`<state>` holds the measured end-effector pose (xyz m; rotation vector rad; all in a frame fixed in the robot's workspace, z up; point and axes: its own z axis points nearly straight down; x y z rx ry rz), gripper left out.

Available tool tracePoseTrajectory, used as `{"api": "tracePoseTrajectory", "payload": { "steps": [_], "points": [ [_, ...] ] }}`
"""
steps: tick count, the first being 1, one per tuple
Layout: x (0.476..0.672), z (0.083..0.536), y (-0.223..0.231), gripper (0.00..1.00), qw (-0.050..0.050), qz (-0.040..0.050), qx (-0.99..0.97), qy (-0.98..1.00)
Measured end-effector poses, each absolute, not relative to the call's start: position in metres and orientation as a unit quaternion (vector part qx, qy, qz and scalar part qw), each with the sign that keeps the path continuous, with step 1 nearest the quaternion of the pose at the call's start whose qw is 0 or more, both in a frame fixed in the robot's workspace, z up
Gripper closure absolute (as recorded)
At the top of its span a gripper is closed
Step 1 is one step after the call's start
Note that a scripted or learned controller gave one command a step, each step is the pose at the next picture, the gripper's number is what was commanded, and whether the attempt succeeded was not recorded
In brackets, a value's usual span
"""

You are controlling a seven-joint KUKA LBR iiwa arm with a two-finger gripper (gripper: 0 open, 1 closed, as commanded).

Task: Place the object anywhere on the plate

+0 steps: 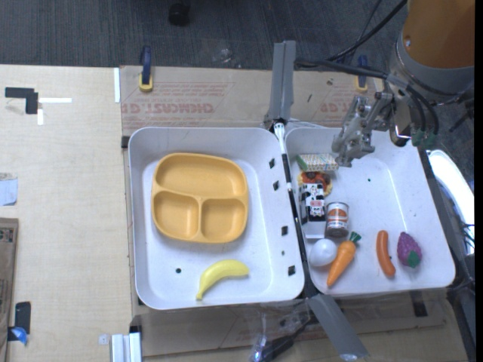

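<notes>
Two white bins (pixel 143 202) on cardboard-covered bench (pixel 196 96).

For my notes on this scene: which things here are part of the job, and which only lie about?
Part of the job: plate, gripper.
Possible objects, lying about: banana, carrot, sausage, can, white ball, purple fruit.

yellow plate (pixel 200 197), yellow banana (pixel 221 274), orange carrot (pixel 341 260), purple fruit (pixel 409 249)

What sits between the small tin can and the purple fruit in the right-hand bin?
In the camera view, between the small tin can and the purple fruit lie an orange toy carrot and an orange-red sausage, on the white bin floor.
</notes>
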<state>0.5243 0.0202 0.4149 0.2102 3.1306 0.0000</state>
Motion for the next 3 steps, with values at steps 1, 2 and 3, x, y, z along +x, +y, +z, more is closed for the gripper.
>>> {"api": "tracePoseTrajectory", "payload": {
  "steps": [1,2,3],
  "points": [
    [0.479,0.443,-0.024,1.00,0.003,-0.0004,-0.002,1.000],
    [0.499,0.442,0.066,1.00,0.002,0.0003,-0.129,0.992],
    [0.492,0.392,0.143,1.00,0.001,0.0006,-0.239,0.971]
  ]
}}
